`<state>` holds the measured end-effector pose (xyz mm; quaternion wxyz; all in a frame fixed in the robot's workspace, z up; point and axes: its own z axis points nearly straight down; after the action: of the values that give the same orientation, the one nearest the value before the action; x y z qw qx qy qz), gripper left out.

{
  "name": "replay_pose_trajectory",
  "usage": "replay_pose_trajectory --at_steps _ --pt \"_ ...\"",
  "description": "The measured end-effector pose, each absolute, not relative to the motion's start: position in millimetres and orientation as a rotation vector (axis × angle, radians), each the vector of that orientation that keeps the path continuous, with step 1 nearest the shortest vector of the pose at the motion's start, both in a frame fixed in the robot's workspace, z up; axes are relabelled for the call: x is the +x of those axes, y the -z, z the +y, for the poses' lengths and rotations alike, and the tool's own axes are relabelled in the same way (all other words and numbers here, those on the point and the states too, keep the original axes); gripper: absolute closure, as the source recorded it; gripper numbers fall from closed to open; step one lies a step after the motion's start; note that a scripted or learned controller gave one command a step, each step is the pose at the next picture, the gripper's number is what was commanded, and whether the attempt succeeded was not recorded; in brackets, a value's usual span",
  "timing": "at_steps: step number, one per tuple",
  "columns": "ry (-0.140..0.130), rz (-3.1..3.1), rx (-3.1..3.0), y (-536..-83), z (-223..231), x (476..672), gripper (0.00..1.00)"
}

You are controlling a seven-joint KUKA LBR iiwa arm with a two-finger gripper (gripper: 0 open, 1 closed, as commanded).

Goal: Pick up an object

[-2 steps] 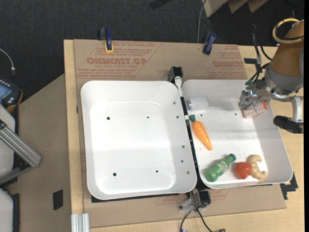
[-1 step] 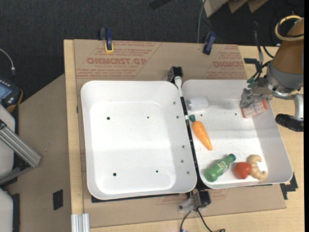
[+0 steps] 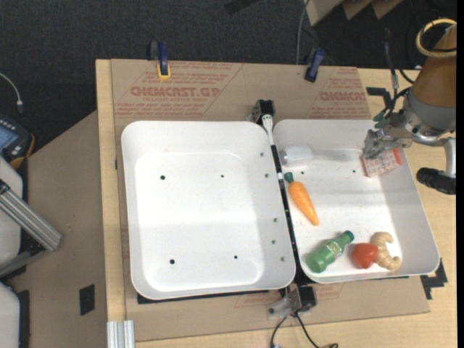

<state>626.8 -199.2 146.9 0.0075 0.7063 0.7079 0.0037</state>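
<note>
My gripper (image 3: 377, 151) hangs over the far right part of the right bin (image 3: 417, 216), below the arm's orange band. A small red and white packet (image 3: 382, 164) sits tilted between its fingertips, and the fingers are shut on it. In the same bin an orange carrot (image 3: 304, 201) lies by the left wall. A green bottle (image 3: 328, 251), a red tomato (image 3: 365, 254) and a tan curved pastry (image 3: 387, 251) lie along the near edge. A white block (image 3: 296, 154) rests near the bin's far left corner.
The left bin (image 3: 145, 194) stands beside the right one, with a black divider rail (image 3: 279, 194) between them. Both rest on a brown cardboard sheet (image 3: 210, 85) held by blue clamps (image 3: 161, 56) at the back.
</note>
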Motion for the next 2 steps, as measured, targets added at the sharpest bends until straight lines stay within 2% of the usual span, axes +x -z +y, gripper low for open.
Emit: replay_pose_trajectory --at_steps 2 --pt "-0.016 2.21 2.203 -167 -200 628.0 1.0"
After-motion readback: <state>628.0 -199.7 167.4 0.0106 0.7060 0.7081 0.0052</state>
